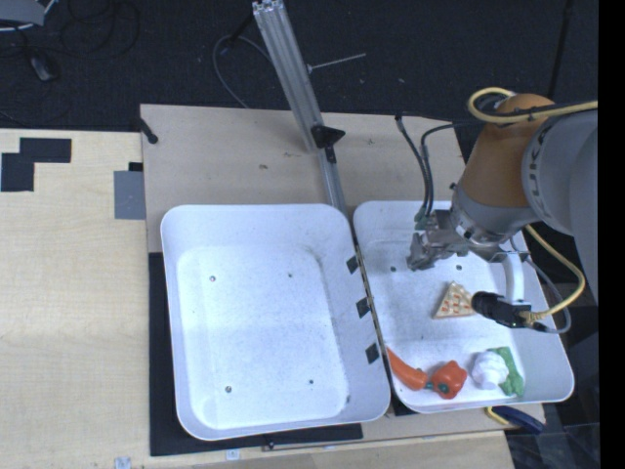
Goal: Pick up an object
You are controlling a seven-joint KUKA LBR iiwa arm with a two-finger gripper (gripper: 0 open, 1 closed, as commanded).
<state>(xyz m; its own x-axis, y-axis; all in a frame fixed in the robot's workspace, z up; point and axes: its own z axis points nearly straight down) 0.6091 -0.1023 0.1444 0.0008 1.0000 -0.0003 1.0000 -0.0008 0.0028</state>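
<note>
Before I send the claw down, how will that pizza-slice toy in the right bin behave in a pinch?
The pizza slice looks like a flat wedge lying on the right bin's floor, so it probably won't roll. It seems a rigid moulded toy, likely light. Being low and tapered, it may slide or squirt sideways when the claw closes.

You have two white bins: the left bin (pixel 195 262) and the right bin (pixel 391 233). In the right bin you count four items: one pizza slice (pixel 453 302), one carrot (pixel 405 369), one red pepper (pixel 448 378), one cauliflower (pixel 495 369).
</note>
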